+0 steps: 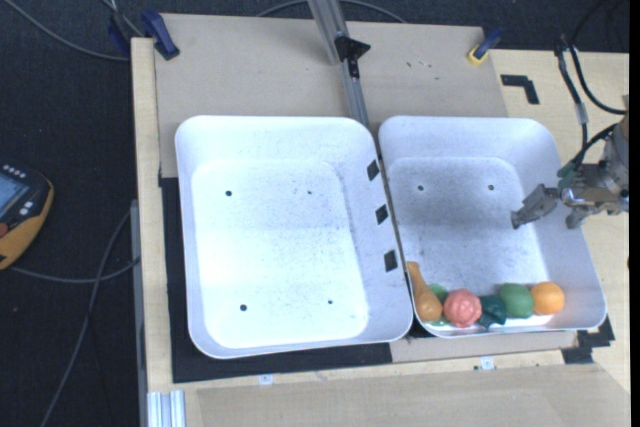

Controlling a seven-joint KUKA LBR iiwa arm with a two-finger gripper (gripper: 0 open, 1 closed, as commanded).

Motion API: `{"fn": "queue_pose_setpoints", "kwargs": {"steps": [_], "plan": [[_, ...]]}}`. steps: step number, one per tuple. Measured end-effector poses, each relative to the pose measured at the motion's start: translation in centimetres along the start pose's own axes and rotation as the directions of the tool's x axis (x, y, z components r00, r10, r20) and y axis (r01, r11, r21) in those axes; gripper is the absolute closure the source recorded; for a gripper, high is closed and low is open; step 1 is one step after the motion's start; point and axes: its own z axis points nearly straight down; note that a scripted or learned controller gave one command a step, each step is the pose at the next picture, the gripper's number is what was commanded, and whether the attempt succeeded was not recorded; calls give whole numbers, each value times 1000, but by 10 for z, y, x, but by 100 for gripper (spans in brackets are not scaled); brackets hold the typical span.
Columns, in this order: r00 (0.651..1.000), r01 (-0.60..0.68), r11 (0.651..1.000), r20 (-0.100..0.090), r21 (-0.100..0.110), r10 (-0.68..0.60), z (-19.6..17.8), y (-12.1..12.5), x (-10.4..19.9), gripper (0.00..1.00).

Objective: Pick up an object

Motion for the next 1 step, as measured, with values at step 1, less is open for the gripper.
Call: {"fn": "queue_pose_setpoints", "kwargs": {"steps": [1], "plan": [[1000,0,1000,0,-2,0,-11,0,0,100]]}}
